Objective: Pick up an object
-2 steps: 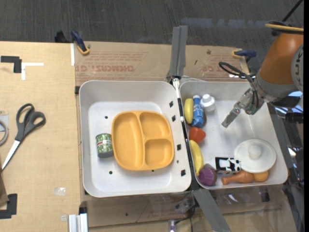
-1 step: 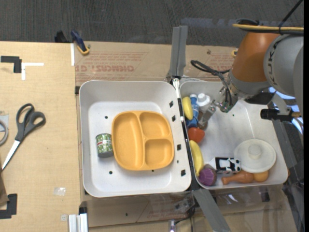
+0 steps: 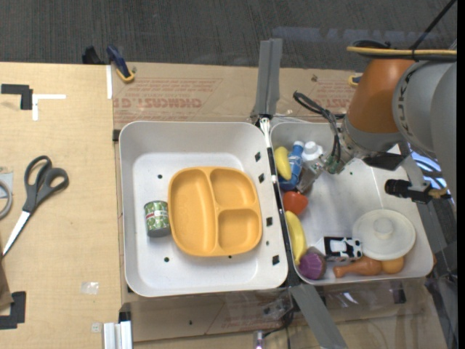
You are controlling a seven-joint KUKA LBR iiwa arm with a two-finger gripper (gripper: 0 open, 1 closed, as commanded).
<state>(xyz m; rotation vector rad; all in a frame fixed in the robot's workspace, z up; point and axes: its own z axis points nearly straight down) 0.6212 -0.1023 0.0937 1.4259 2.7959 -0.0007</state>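
My gripper (image 3: 308, 177) reaches down into the back left part of the right bin (image 3: 341, 202). It hangs right beside a blue bottle with a white cap (image 3: 297, 158) and just above a red ball-like fruit (image 3: 294, 201). A yellow fruit (image 3: 281, 161) lies against the bin's left wall next to the bottle. I see nothing clearly held. The grey arm with its orange band (image 3: 381, 97) comes in from the upper right.
The right bin also holds a banana (image 3: 294, 235), a purple object (image 3: 312, 265), a black-and-white toy (image 3: 341, 247), a white lidded bowl (image 3: 383, 232) and an orange carrot (image 3: 363, 267). In the left bin (image 3: 138, 267) sit a yellow divided plate (image 3: 216, 211) and a green can (image 3: 156, 218). Scissors (image 3: 35, 189) lie on the bench.
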